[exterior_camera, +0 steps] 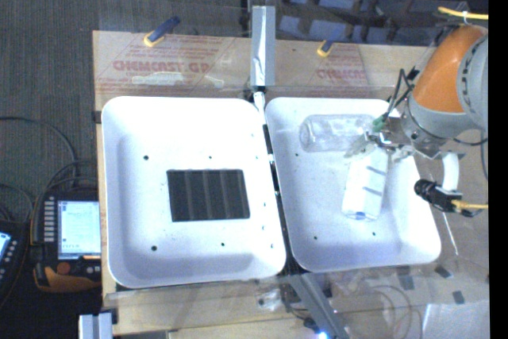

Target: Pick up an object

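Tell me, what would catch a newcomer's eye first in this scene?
Probably the arm's bright orange band at the right edge, above the right bin. Below it the gripper hangs over two pale objects there: a clear plastic bottle lying on its side and a white bottle beside it. Next, the dark ribbed rectangle stands out in the middle of the left bin.

Arm (456,83) cut off at right edge.

Tray (208,194) in left bin (127,131) (bottle (337,131) right)
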